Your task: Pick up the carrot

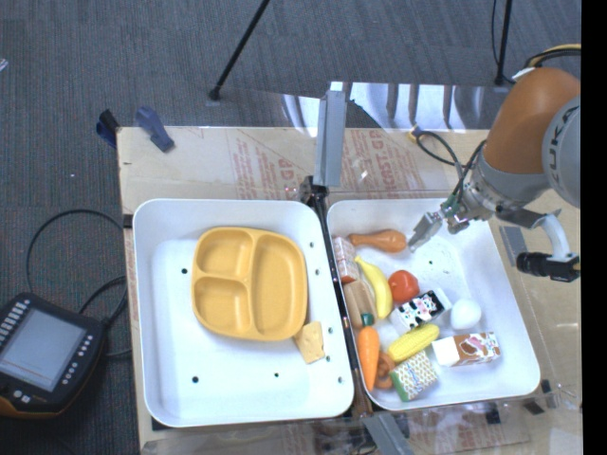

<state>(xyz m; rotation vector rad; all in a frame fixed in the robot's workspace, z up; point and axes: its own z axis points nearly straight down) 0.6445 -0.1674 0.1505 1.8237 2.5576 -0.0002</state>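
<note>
Clearly the approach is only beginning: the grey two-finger gripper (424, 232), jaws apart and holding nothing, hovers near the right bin's far side. The tapered orange carrot (368, 354) lies at that shallow white bin's (512, 303) near-left corner, well apart, so the next move probably calls for travelling across and descending.

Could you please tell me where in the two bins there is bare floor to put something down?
The left bin has bare floor all around the yellow tray, widest along its near side beside the cracker. In the right bin, free floor lies at the far right, past the tomato and egg, under the end effector. The left side around the carrot is crowded.
</note>
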